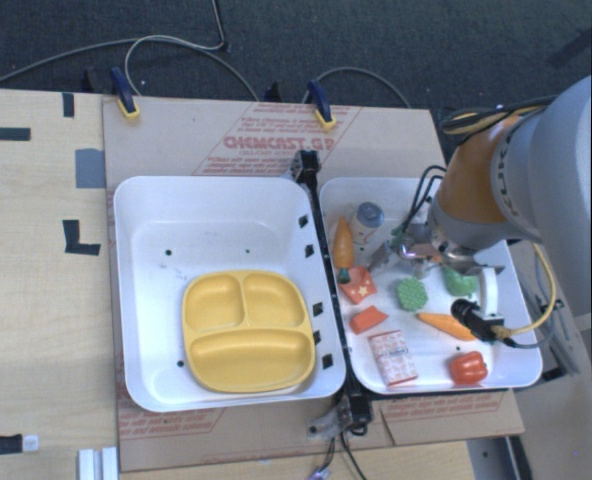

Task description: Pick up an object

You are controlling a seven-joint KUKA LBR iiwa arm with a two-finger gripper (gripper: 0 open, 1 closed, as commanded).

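Gripper (412,251) sits low in the right bin (516,373); you'll find the green ruffled piece (412,294) just below-front. Finger state: cannot tell.

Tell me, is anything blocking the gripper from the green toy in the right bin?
Nothing visible does. The gripper sits just above the green toy with bare bin floor between them. The carrot lies beyond it and the orange block to its side.

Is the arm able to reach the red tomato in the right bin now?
Probably yes. The tomato lies apart in the near corner of the right bin, with nothing on top; the carrot is beside it, and the arm is over that bin.
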